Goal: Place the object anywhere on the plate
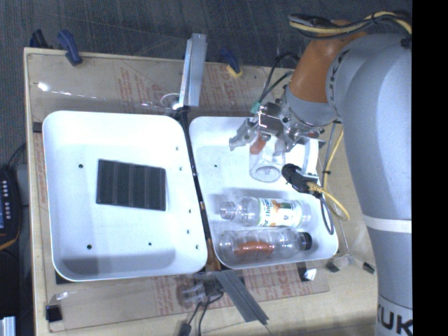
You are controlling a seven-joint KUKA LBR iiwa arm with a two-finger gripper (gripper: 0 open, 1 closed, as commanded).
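A dark rectangular plate (131, 185) lies flat in the middle of the left white bin (63, 243). My gripper (264, 140) hangs over the far part of the right white bin (210, 145). A clear glass cup (266, 168) sits directly under it, with a small reddish piece (259, 145) showing at the cup's upper side. Whether the gripper touches the cup I cannot tell. Two clear plastic bottles lie on their sides at the near end of the right bin: one with a white label (269, 213), one with reddish contents (262, 243).
A grey metal bar (192, 68) rises at the back between the bins. Blue clamps (70, 46) hold the board's far edge. The large grey arm (378, 152) covers the right side, and yellow and black cables (325, 194) hang beside the right bin.
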